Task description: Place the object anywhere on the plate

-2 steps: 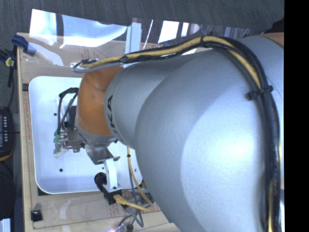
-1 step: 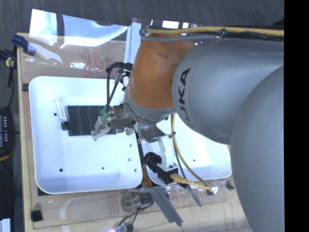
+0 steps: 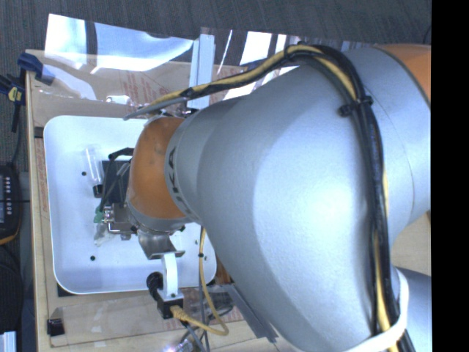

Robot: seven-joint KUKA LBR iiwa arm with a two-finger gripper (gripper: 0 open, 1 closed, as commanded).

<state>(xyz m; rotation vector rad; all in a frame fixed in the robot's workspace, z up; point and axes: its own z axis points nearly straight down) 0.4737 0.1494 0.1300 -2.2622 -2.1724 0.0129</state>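
Over the left bin point(image 3: 66, 196), pincer point(image 3: 102, 222), object hidden.

Hard light from above washes your view: the grey arm point(image 3: 308, 196) gleams with a broad soft highlight along its casing, while glare flares off the clear sheet point(image 3: 117, 46) at the counter's far edge. The white bin point(image 3: 62, 196) is evenly bright, shadowed beneath the wrist. The looming arm reads slightly soft; edges stay undistorted.

Small green obj point(image 3: 97, 215) (under hand), left bin point(image 3: 66, 196)
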